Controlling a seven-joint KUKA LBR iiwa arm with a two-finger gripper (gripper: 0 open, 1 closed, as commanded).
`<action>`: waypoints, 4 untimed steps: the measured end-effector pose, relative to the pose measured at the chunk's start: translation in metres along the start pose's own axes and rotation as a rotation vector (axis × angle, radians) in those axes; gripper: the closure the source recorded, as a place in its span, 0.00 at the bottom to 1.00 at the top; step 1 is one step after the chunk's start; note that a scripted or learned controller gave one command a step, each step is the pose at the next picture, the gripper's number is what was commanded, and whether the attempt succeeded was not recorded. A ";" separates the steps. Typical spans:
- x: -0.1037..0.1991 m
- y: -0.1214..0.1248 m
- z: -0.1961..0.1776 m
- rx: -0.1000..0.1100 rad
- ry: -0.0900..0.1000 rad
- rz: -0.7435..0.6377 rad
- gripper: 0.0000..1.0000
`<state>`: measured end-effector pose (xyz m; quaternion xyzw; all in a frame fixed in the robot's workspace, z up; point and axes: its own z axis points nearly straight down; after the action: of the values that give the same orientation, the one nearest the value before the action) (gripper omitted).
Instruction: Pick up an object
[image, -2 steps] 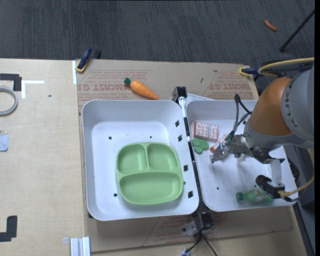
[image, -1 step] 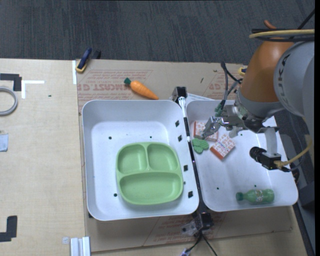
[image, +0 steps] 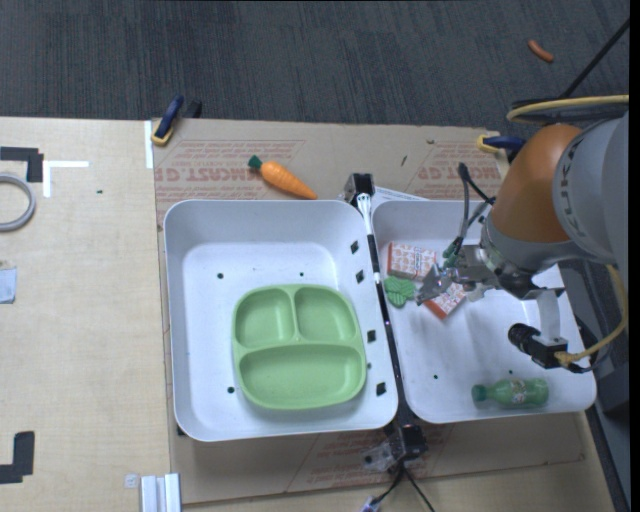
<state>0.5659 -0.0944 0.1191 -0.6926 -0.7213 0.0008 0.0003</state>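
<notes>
My gripper (image: 440, 285) hangs low in the right bin (image: 560, 400), near its left wall. Right beneath its tip lies a small red and white packet (image: 449, 301), partly hidden by the gripper. A red and white carton (image: 408, 259) lies just up and left of it, and a small green item (image: 399, 291) rests against the wall between the bins. Near the right bin's front edge a green bottle (image: 511, 392) lies on its side.
The left bin (image: 200, 250) holds a green divided plate (image: 298, 346). A toy carrot (image: 283, 178) lies on the cardboard behind the bins. The grey arm with its orange band (image: 535, 185) looms over the right bin's back right.
</notes>
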 end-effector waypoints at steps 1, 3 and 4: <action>-0.011 0.006 0.022 -0.006 -0.001 -0.117 0.00; -0.013 0.007 0.011 -0.013 -0.007 -0.116 0.00; -0.014 0.007 0.002 -0.014 -0.008 -0.117 1.00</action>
<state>0.5738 -0.1076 0.1174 -0.6493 -0.7605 -0.0015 -0.0074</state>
